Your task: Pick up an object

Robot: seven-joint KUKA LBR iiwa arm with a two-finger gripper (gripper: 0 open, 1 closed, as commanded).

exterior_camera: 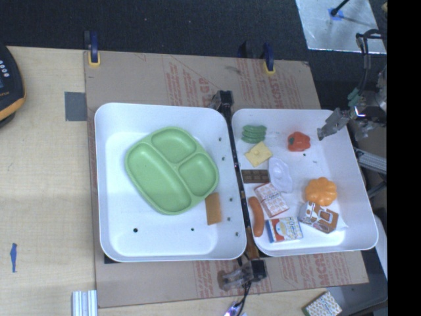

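The gripper (331, 125) hangs at the right bin's (342, 242) upper right rim; whether it is open or shut cannot be told (it is small and blurred here), and nothing shows in its grasp. Nearest to it, inside that bin, lies a red pepper (298, 141), apart from the gripper and to its left. Further left sit a green ridged piece (253, 133) and a yellow wedge (258, 154), with a brown bar (254, 176) below them. A clear crumpled wrapper (280, 174) lies mid-bin, and an orange pumpkin (320, 191) lower right. Below come small printed packets (271, 199), a carton (318, 216) and a sausage (257, 216) along the left wall. In the left bin (112, 176) a green divided plate (172, 170) lies at a tilt across the middle, with a tan block (213, 209) just beside its lower right edge.
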